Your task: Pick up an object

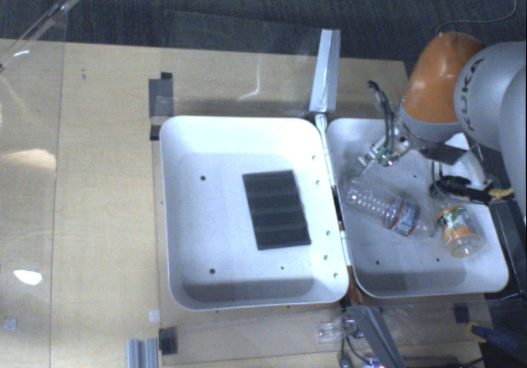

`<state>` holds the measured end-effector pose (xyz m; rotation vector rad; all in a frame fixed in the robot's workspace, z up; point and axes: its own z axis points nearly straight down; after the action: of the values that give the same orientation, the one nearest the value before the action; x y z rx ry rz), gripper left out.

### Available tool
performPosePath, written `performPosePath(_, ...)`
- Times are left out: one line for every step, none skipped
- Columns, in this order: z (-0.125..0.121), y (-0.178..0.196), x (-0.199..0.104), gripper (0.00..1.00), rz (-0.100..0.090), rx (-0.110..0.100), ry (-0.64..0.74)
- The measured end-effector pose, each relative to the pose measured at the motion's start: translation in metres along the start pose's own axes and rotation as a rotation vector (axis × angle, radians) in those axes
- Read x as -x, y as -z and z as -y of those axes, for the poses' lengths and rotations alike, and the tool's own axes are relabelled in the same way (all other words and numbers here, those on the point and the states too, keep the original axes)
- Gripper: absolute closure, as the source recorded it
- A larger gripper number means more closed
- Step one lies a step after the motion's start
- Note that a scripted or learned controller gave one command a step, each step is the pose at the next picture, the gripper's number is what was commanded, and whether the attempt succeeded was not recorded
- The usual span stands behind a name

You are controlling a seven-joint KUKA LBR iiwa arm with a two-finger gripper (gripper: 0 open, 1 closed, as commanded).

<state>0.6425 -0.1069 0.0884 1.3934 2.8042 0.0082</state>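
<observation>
In the left shallow white bin, a dark ribbed rectangular pad is lying flat near the middle, slightly skewed. Grey metal upright post is standing behind the seam between the two bins. In the right shallow white bin, a clear crumpled plastic bottle with a dark cap end is lying on its side, left of centre. A second small clear plastic bottle with an orange-green label is lying just right of it, the two apart. The grey arm with the orange band is reaching in from the right over the back of the right bin. Its two-finger gripper is sitting low above the bin floor, just behind the crumpled bottle's neck end. Jaw state: can't tell, tips too small and cluttered. Nothing visibly between them.
</observation>
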Motion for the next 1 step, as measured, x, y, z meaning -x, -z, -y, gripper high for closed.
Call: performPosePath(0.051, 0.0055, -0.057, 0.0, -0.004, -0.004, 0.012)
